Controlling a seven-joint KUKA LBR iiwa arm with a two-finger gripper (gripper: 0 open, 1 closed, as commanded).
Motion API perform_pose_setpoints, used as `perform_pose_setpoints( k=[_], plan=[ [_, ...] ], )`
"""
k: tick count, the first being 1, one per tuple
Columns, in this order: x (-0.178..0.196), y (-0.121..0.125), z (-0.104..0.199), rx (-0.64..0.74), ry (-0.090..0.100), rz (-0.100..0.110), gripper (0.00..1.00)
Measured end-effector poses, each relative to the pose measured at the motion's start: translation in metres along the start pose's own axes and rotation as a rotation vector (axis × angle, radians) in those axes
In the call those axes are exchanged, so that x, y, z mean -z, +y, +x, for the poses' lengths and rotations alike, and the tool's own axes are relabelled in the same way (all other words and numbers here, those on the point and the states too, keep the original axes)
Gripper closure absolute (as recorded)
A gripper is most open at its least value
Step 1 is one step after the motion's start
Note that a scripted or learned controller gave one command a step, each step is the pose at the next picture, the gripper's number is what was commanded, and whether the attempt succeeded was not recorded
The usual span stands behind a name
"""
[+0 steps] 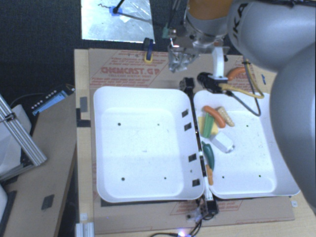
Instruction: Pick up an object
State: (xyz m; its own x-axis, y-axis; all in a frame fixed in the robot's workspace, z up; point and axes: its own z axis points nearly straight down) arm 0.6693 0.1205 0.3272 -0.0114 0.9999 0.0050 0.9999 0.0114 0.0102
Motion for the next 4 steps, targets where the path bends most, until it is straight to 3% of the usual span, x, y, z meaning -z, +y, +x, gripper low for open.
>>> perform_pose_setpoints(
  k=[1, 2, 3, 4],
  plan=[
    [0.079, 0.001, 0.055, -0.001, 0.000, -0.001, 1.00],
    [0.015, -0.089, 0.089, -0.002, -0.004, 0.020, 1.00],
    [0.029, -0.085, 0.087, -0.003, -0.003, 0.008, 1.00],
    [0.203, -0.172, 0.118, 0.000, 0.008, -0.008, 1.00]
  ],
)
